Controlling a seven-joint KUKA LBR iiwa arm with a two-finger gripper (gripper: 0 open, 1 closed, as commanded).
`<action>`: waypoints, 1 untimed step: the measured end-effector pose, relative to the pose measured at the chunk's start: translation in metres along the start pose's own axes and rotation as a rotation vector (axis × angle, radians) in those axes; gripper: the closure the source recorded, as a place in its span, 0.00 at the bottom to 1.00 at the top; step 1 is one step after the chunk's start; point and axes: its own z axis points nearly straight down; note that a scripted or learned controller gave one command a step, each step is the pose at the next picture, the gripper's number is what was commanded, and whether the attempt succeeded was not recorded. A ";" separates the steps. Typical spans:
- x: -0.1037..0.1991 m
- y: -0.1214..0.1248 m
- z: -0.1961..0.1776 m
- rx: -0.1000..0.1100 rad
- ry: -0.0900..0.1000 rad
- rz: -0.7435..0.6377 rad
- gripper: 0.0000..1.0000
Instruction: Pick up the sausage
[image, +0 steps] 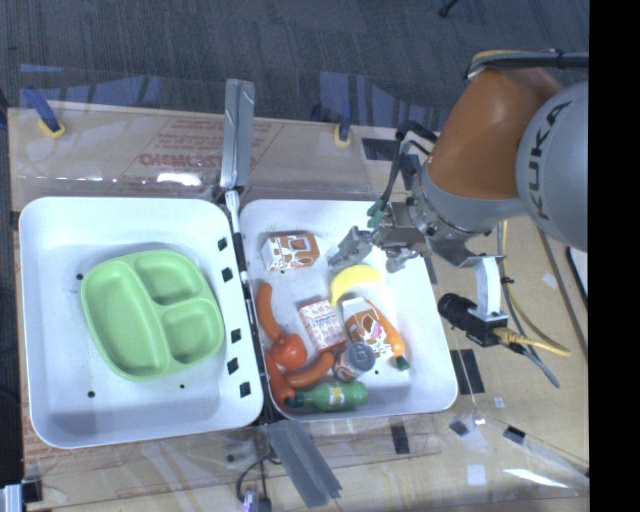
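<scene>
Two white bins sit on the worktop. My hand (375, 247) hovers at the right bin's (425, 375) twelve o'clock, fingers spread with nothing between them, just above the banana (355, 281). The sausage (266, 311) lies at nine o'clock along the left wall.

The arm (540, 130) is grey with a broad orange band — "KUKA" lettered in grey. A yellow cable (535, 345) trails beside it.

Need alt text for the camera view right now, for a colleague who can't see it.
The gripper hovers over the right bin, above a banana; the sausage lies untouched near that bin's left wall among other toy food. The left bin holds a green divided plate.
</scene>
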 end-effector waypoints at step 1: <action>0.000 0.000 0.000 0.000 0.000 0.000 0.00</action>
